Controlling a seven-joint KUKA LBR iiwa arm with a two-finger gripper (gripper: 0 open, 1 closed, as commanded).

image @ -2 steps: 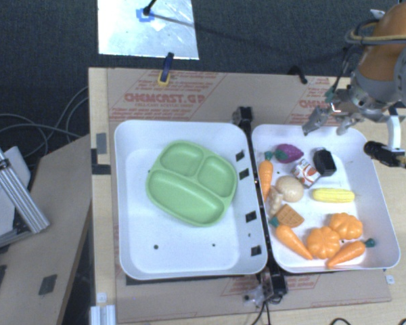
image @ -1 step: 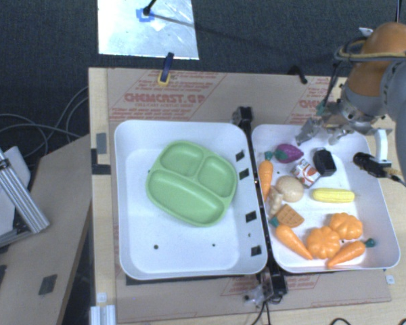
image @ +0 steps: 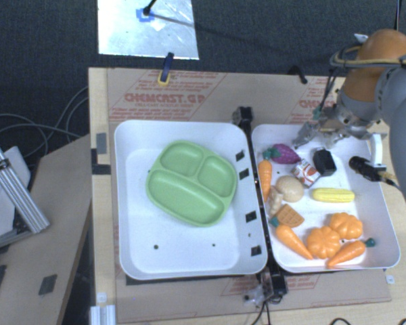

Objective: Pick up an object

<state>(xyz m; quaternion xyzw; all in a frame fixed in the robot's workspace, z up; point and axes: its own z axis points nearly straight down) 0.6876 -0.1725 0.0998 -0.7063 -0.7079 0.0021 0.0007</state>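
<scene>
Right bin (image: 373,212): purple toy vegetable (image: 284,154) and black block (image: 323,162) near the far edge, red-and-white pack (image: 306,174) just beside both. Gripper (image: 316,139) hangs over that far edge, above the gap between the vegetable and the block, fingers spread, nothing between them. Corn cob (image: 333,196) mid-bin. Pumpkins (image: 323,241) and carrots (image: 294,241) along the near edge. Left bin (image: 142,249): green divided plate (image: 191,182) at centre.
</scene>
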